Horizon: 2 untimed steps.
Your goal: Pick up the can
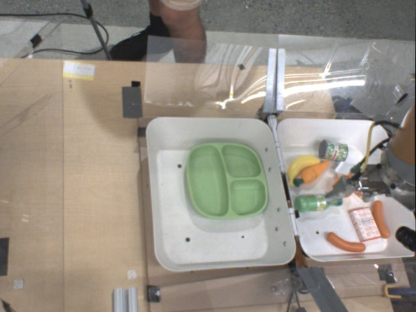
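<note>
One can (333, 151) lies sideways, lengthwise left-right.

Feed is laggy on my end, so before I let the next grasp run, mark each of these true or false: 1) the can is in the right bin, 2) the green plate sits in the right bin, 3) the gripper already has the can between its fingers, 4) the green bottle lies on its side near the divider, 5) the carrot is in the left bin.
1) True. The can lies in the right bin, near its far side.
2) False. The green plate sits in the left bin.
3) False. The gripper is nearer the camera than the can, apart from it.
4) True. The green bottle lies on its side by the divider.
5) False. The carrot is in the right bin, beside the banana.
</note>
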### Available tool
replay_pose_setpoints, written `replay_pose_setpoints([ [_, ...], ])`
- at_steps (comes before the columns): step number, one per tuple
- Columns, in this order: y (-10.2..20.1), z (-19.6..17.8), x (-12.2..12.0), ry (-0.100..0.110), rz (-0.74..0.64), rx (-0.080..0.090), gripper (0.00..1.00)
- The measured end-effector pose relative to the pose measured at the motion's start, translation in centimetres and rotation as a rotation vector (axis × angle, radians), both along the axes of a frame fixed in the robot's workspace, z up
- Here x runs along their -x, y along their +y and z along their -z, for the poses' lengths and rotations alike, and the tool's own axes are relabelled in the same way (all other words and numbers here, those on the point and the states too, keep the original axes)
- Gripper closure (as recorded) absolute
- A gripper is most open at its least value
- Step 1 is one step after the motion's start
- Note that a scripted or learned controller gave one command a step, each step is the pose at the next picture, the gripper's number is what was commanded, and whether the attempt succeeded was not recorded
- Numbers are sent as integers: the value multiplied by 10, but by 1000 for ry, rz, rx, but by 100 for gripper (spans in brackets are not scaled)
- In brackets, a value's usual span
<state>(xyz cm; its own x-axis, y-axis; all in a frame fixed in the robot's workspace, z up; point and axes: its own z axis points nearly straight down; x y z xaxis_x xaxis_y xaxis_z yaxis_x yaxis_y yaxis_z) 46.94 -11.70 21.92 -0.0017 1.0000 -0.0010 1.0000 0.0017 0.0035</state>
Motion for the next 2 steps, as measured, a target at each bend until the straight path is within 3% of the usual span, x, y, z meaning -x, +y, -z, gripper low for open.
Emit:
replay_pose_setpoints([
  [1,-36,-2,-50,-1,290,-1,0],
  [2,-48,3,-141,-2,267,0,0],
])
